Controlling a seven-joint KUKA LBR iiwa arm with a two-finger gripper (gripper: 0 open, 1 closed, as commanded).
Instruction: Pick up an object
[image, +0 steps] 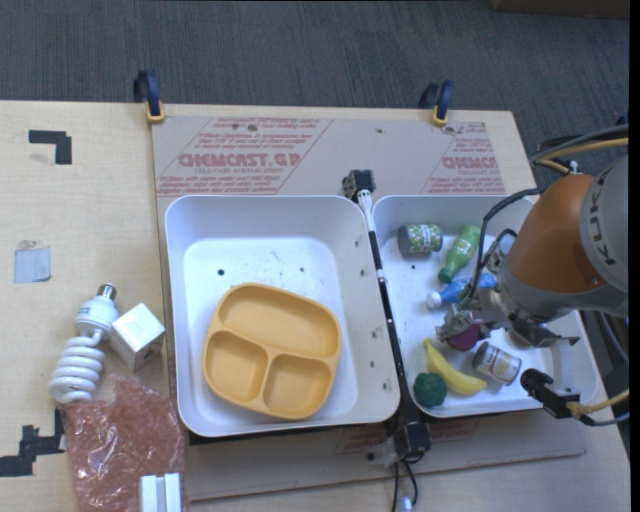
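Observation:
The right bin holds several small items. A grey-green can and a green bottle lie at its far side. A blue-and-white item lies mid-bin. A yellow banana, a green broccoli-like piece and a small silver can lie near the front. My gripper hangs low over the bin's middle, right above a purple object that it partly hides. The arm's orange band covers the bin's right side.
The left bin holds a yellow divided plate. On the bench to the left lie a spiral light bulb, a white cube and a pink mesh bag. Cables run at the right.

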